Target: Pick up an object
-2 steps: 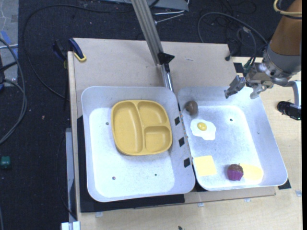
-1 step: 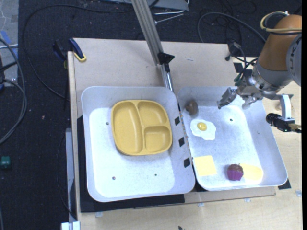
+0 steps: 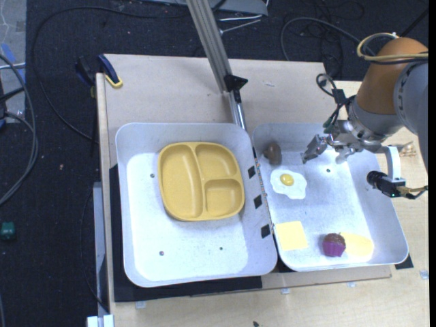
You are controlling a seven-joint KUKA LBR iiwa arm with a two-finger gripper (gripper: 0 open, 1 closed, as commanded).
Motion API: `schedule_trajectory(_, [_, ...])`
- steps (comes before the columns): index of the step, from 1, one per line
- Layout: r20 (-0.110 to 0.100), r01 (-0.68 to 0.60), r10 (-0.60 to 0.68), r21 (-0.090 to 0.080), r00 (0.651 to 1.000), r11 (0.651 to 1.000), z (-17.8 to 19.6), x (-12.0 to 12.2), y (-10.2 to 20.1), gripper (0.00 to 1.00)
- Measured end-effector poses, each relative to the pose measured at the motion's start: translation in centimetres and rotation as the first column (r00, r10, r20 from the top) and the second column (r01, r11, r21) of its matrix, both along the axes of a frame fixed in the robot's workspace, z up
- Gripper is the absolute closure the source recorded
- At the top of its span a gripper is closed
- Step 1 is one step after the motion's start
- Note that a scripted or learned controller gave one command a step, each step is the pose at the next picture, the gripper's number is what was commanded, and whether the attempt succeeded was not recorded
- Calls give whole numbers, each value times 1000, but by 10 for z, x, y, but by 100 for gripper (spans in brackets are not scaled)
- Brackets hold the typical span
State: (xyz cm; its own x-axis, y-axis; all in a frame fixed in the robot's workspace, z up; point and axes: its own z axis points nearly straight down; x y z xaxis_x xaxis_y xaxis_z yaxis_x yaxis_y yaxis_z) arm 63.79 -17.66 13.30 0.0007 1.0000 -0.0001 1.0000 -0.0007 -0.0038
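Right white bin (image 3: pixel 381 216): white-and-yellow fried egg toy (image 3: pixel 288 183), near the left wall; small brown rounded lump (image 3: pixel 272 152) just behind it; flat pale-yellow square slice (image 3: pixel 291 235) at the front; purple round toy (image 3: pixel 333 244) touching a pale-yellow flat piece (image 3: pixel 359 245) at the front right.
Two-finger gripper (image 3: pixel 328 148): above the bin's rear, fingers spread apart, nothing between them.
Left white bin (image 3: pixel 136 251): yellow three-compartment plastic tray (image 3: pixel 201 180).
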Motion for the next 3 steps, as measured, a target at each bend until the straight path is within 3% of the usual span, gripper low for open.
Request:
schedule_trajectory(1, [1,0,0,0,1000,1000,-43,0,1,0])
schedule_trajectory(2, [7,-1,1,-2,1000,1000,-30,1,0,100])
schedule_trajectory(3, [12,-3,3,-2,1000,1000,34,2,4,100])
